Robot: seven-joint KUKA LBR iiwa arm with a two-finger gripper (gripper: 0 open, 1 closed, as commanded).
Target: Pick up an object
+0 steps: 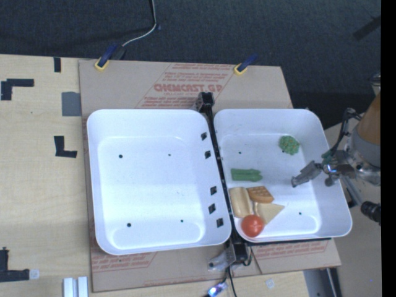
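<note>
Two white bins sit side by side on a brown board; the left bin [148, 178] and the right bin [309, 124] meet along a dark seam with black clips. My gripper [304, 177] reaches in from the right over the right bin's right half, the dark fingertips slanting down and left above bare white floor; whether my fingers are spread or closed I cannot tell at this size, and I see nothing between them. In the right bin lie several small things; a green bushy lump [289, 145] near the upper right, well apart from the rest and up from my gripper; a flat green piece [246, 175] near the middle, lying lengthwise left to right; below it a cluster near the bin's lower left corner: a pale bread-like roll [237, 201], an orange-brown piece [261, 195] touching it on the right, a pale yellow wedge [271, 211] under that, and a red ball [252, 226] at the front, touching the roll and the wedge; my gripper stands to the right of this cluster, apart from it.
</note>
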